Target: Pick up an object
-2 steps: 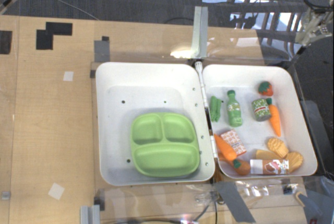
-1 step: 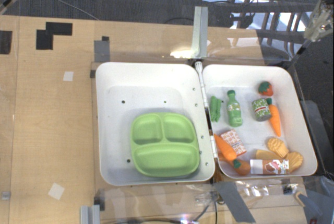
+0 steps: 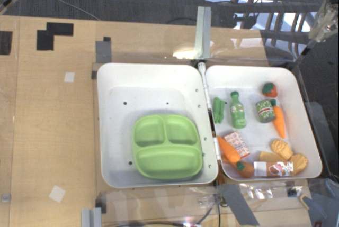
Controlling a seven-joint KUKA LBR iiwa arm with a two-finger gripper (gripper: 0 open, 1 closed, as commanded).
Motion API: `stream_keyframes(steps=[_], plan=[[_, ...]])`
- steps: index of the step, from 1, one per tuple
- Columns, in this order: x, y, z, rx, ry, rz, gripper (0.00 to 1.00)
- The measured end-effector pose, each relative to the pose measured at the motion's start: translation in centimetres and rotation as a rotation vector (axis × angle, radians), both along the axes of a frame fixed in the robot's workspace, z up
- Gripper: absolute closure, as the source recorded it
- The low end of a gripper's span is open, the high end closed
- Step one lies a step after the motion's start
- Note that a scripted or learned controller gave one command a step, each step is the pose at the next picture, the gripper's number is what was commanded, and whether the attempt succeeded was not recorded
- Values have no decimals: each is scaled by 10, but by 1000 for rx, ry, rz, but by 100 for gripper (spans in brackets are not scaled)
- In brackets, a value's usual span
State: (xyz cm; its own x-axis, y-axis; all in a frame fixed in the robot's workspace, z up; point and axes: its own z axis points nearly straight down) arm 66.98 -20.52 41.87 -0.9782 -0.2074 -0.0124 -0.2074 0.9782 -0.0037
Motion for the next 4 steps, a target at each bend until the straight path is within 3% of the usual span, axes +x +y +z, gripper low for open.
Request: stream_keyframes(steps=[1,2,4], plan=[[0,0,14,-1,0,17,100],[0,1,45,-4,-1,310,100],[0,0,70,-4,0,320,100]])
